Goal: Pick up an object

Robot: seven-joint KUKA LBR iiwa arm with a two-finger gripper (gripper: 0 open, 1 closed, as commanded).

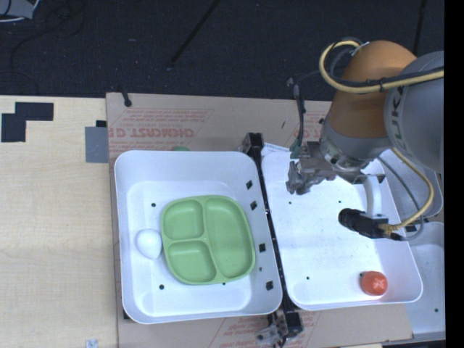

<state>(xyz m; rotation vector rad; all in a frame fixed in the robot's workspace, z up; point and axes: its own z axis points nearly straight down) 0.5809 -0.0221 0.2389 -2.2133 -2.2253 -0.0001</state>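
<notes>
A small red-orange ball-like object point(373, 283) lies in the near right corner of the right bin point(319, 267). In the left bin point(138, 180) rests a green plate point(206, 239) with three compartments, and a white egg-shaped object point(148, 243) touches its left edge. My gripper point(297, 183) hangs over the far left part of the right bin, close to the divider between the bins. Nothing shows between its fingers, which look close together. The red-orange object is well to the gripper's near right.
The two bins sit on a cardboard sheet point(210, 122) over a pale wooden bench point(51, 223). A black clamp strip point(262, 216) runs between the bins. The arm's grey and orange body point(377, 100) stands over the right bin's far right part.
</notes>
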